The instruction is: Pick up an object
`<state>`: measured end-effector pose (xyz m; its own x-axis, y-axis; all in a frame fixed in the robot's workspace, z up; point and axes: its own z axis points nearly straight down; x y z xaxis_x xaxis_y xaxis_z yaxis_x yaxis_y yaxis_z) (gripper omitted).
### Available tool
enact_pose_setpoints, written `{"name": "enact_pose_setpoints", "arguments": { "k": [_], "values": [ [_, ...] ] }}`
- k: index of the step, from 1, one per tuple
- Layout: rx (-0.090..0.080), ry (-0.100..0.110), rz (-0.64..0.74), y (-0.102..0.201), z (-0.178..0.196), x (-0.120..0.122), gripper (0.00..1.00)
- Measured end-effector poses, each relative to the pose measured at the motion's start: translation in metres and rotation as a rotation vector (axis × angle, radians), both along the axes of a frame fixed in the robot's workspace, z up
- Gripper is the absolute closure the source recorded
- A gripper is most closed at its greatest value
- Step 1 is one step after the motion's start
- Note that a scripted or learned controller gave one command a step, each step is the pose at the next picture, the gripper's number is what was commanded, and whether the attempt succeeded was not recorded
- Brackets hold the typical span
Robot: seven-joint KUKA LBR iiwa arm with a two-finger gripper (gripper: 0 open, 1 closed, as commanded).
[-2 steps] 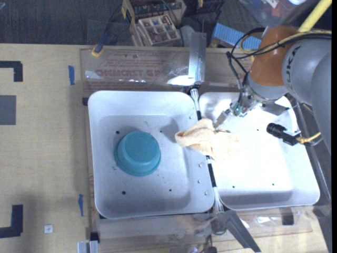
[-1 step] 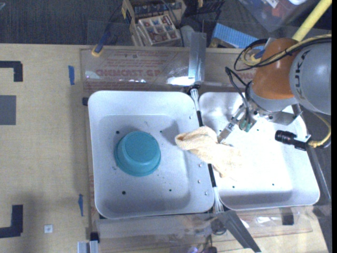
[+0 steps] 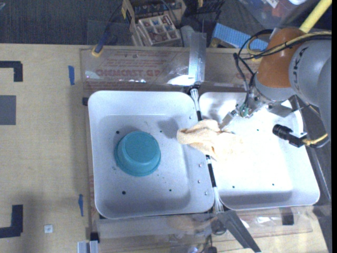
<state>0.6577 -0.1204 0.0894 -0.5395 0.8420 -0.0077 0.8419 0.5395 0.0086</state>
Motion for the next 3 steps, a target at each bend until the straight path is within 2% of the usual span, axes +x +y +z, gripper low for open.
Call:
{"name": "enact_pose_setpoints", "arguments": {
  "k": [1,2,3],
  "values": [
    [-0.008,0.015,-0.013,0.012,0.0,0.008,0.0],
    [0.0,0.002,-0.01,0.018,0.0,-0.019,0.0],
    [0.004,0.018,-0.034,0.012,-0.001,0.009,0.0]
  ]
}}
